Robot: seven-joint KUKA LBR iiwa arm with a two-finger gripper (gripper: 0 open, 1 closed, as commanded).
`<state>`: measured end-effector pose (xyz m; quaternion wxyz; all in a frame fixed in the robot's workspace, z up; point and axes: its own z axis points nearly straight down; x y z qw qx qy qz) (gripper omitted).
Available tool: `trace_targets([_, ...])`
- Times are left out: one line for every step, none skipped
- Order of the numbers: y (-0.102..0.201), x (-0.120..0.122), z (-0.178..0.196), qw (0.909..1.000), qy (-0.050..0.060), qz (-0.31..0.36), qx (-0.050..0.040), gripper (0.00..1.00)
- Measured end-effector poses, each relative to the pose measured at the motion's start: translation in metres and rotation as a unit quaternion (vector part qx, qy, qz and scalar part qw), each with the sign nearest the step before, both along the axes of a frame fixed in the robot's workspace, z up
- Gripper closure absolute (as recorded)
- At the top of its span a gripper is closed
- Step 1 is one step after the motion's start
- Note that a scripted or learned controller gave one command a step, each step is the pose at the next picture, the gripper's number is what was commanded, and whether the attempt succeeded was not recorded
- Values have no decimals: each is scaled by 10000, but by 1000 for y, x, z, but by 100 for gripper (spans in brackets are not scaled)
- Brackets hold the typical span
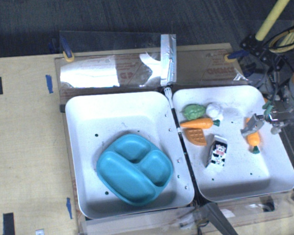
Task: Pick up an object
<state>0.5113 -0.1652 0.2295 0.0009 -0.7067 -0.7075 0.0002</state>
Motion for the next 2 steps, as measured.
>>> trace_targets([-28,12,-134,9999,-29,121,-12,0])
trace_targets([-9,115,-144,9999,-24,-169,-4,0])
